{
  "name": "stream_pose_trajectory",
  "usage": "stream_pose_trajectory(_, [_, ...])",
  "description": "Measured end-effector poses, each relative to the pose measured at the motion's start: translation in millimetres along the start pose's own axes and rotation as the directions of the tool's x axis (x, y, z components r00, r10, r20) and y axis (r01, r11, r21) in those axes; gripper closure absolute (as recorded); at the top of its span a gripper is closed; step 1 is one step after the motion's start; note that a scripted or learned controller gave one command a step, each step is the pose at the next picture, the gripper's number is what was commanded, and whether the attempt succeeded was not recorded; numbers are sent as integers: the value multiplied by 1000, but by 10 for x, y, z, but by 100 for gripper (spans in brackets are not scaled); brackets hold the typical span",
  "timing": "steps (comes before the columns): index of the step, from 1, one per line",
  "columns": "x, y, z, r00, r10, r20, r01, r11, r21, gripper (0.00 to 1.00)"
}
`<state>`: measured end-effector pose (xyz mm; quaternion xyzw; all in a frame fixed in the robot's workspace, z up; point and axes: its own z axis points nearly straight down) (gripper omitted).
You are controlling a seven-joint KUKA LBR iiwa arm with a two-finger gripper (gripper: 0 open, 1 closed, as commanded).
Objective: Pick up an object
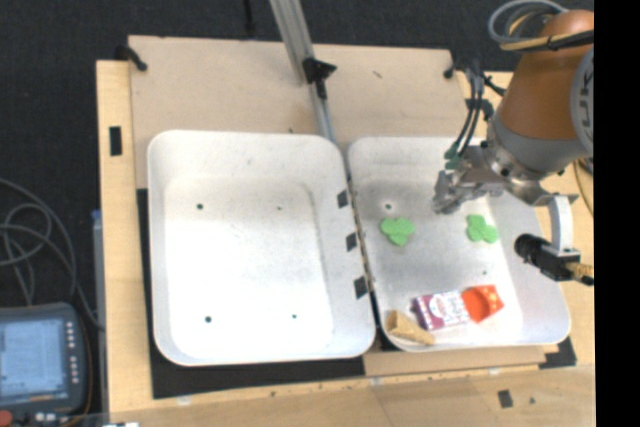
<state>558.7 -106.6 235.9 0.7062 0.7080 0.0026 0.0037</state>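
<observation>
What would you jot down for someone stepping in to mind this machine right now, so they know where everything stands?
Gripper: low over the right bin, in its upper half; nothing seen between its fingers, and I cannot tell whether they are open.
Things, all in the right bin: one green piece near the bin's left side, a second green piece to the right of it, a purple and orange packet near the front edge, a tan piece at the front left corner.
Done: nothing lifted yet.
Left: grasp one object and raise it. The green pieces lie closest to the gripper.
</observation>
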Motion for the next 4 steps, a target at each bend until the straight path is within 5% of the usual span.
stream_pose_trajectory(1, [-14,1,189,1000,3,0,-3,1000,10,100])
stream_pose_trajectory(4, [1604,429,-42,1000,-5,-4,5,1000,6,100])
